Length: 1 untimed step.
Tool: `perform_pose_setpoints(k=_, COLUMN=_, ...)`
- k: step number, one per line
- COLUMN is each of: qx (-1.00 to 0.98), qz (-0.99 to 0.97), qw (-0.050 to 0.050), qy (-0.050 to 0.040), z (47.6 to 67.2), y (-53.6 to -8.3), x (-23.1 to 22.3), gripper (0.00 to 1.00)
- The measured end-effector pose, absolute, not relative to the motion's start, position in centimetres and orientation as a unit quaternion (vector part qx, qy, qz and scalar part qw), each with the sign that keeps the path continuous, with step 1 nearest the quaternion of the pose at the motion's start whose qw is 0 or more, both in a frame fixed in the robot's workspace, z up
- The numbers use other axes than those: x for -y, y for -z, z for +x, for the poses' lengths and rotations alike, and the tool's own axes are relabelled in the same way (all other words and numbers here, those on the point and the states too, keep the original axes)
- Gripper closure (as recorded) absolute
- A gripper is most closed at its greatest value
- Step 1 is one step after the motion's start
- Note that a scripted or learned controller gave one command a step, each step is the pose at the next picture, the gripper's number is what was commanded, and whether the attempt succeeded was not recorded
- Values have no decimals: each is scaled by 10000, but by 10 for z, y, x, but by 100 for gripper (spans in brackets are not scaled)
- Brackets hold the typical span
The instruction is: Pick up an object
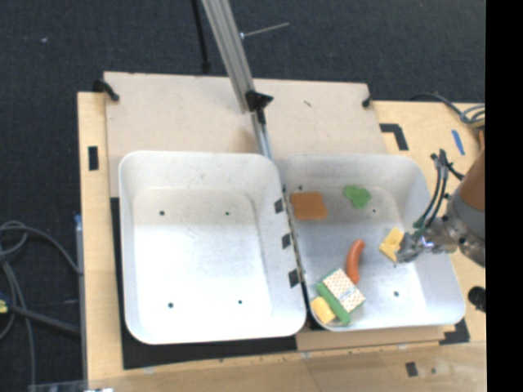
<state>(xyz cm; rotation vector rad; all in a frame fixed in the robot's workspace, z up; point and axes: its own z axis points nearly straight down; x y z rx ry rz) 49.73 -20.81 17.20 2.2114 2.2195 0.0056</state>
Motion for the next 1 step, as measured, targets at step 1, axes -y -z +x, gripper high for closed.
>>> perform_pose_setpoints(k=1, qx=-7087, qz=7055, qw=38, qy=-15, z=507, y=-221, x=206, gripper=100)
